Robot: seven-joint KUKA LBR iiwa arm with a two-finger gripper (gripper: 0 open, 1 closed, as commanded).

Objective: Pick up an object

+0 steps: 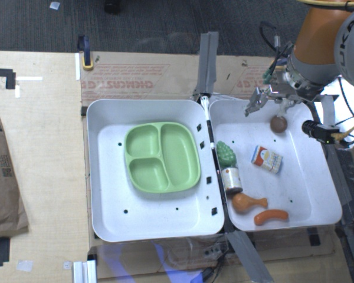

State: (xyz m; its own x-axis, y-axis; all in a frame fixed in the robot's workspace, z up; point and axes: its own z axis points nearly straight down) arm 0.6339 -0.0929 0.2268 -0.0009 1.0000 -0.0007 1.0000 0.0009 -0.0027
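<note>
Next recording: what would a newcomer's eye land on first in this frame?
Probably the pale green divided plate, alone in the left bin. Next, the arm's orange band at upper right, with the pincer over the right bin's far edge beside a small brown ball. Toy food clusters along that bin's near-left side, including a sausage.
</note>
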